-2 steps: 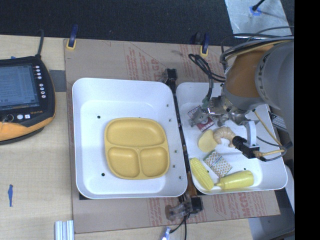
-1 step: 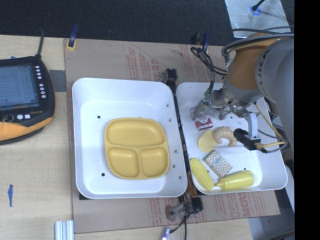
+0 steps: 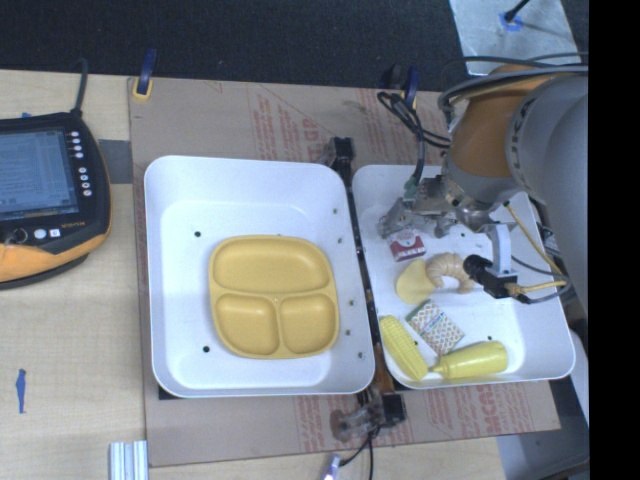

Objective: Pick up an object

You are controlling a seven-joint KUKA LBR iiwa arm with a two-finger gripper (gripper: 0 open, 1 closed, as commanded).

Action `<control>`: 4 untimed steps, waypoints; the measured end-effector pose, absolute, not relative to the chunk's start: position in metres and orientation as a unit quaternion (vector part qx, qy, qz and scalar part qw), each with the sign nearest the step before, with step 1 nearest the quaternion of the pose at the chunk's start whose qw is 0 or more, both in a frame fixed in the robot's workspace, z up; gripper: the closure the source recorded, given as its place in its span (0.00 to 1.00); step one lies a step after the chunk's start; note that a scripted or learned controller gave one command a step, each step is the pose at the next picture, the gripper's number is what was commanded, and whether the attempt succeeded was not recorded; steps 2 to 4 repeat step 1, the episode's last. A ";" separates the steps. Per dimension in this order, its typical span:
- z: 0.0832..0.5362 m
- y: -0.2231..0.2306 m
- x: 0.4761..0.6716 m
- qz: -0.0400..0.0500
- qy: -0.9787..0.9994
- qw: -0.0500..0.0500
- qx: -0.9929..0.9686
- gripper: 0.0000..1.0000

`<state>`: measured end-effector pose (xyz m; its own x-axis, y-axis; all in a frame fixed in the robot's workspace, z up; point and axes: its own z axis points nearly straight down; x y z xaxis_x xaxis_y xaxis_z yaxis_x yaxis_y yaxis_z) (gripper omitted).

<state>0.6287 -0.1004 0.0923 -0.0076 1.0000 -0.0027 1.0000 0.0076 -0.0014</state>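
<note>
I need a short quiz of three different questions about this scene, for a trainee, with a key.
1. True or false: the yellow tray lies in the right bin.
2. Which lies at the right bin's front edge? A) croissant B) yellow bottle C) red item
3. Fill in: the corn lies beside the ___ bottle.

Key: 1 false, it lies in the left bin; 2 B; 3 yellow. The gripper hangs over the right bin's back.

2 white bins, 1 yellow tray, 1 corn cob, 1 croissant
</note>
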 end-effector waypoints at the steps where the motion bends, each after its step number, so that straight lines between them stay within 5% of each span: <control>1: 0.103 -0.102 0.629 -0.002 0.710 0.000 0.704 1.00; 4: 0.103 -0.102 0.629 -0.002 0.710 0.000 0.704 1.00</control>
